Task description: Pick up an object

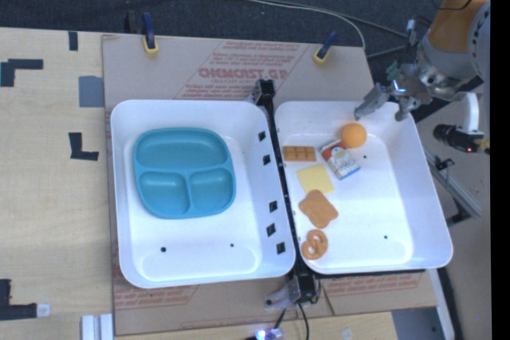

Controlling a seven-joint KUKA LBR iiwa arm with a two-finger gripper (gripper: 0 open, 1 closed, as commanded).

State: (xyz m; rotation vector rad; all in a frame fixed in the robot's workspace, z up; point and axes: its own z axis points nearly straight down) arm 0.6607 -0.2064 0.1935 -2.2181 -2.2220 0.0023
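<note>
Gripper point(386, 102) over the right bin's point(414, 195) upper right, above the orange ball point(355, 134); fingers spread, I see nothing between them | ball beside small carton point(342, 161); wafer point(300, 154), yellow slice point(315, 178), toast point(319, 209), pretzel point(314, 244) lie left of it | left bin point(127, 235) holds blue divided plate point(185, 172)

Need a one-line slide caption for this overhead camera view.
Gripper open above the right bin's far edge, near an orange ball; blue divided plate in left bin.
</note>
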